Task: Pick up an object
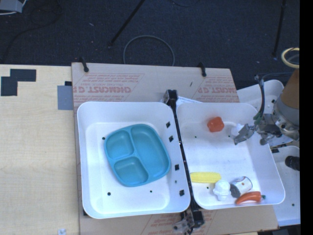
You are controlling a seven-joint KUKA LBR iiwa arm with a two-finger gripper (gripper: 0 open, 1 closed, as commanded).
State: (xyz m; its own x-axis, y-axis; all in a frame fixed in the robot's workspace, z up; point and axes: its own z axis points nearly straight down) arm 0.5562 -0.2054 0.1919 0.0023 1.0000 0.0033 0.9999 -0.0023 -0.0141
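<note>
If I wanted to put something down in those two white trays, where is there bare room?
Right bin: its middle floor is bare, between the orange block above and the corn below. Its lower edge is crowded by corn, a white toy, a can and a carrot. The tool hangs at its upper right. Left bin: only strips around the blue plate.

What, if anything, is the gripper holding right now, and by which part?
Nothing is held: the gripper hovers over the right bin, its fingers apart with nothing between them, beside the orange object.

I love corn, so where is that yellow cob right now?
The yellow cob lies in the right bin, near its front-left corner, beside a small white toy.
</note>
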